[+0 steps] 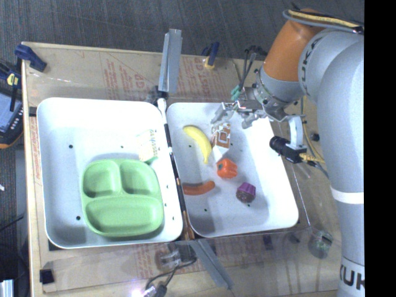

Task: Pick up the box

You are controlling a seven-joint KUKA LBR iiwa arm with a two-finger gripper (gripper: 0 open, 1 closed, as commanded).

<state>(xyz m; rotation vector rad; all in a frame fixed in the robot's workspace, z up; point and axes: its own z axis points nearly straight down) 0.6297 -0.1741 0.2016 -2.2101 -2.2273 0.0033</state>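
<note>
A small brown and white box [222, 137] is in the right bin [278, 193], near its back wall and just right of the banana [199, 142]. My gripper [226, 120] reaches in from the right and hangs directly over the box's top edge, meeting it in this view. I cannot see whether it has hold of the box. A second small pale carton [147, 145] lies in the left bin [55, 166], at the back right corner of the green tray [122, 197].
The right bin also holds an orange-red pepper [227, 168], a sausage [198, 188] and a purple piece [245, 192] in front of the box. A black fitting [286, 148] sticks out over the bin's right rim. The big grey arm [337, 104] takes up the right side.
</note>
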